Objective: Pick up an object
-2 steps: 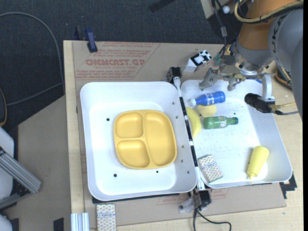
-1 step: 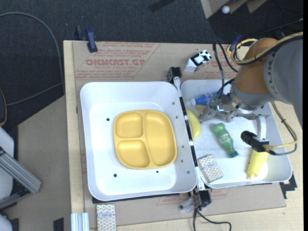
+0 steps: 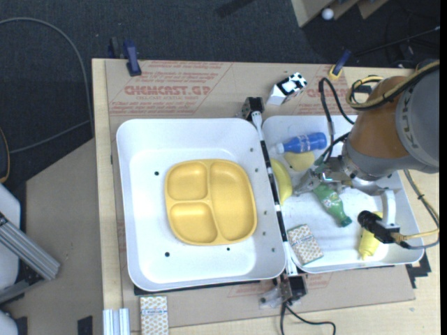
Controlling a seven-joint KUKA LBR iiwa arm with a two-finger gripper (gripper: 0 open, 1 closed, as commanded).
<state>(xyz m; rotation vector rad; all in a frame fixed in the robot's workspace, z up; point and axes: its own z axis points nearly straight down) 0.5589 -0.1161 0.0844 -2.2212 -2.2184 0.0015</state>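
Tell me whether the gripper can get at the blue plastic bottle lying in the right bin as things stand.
Probably yes. The blue plastic bottle lies uncovered near the right white bin's far wall, nothing on top of it. The gripper is low just beside it, though a yellow object touches the bottle's near side.

Light: bright, even, overhead | Glare: white bins (image 3: 140,187) washed out | Shadows: soft, faint | Focus: slightly soft, grainy throughout

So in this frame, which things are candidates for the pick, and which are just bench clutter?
Pick candidates, right bin:
blue bottle
banana
green bottle
yellow bottle
patterned packet
tool over them

Lying about:
yellow divided plate in left bin
black-and-white object on bench
blue clamps
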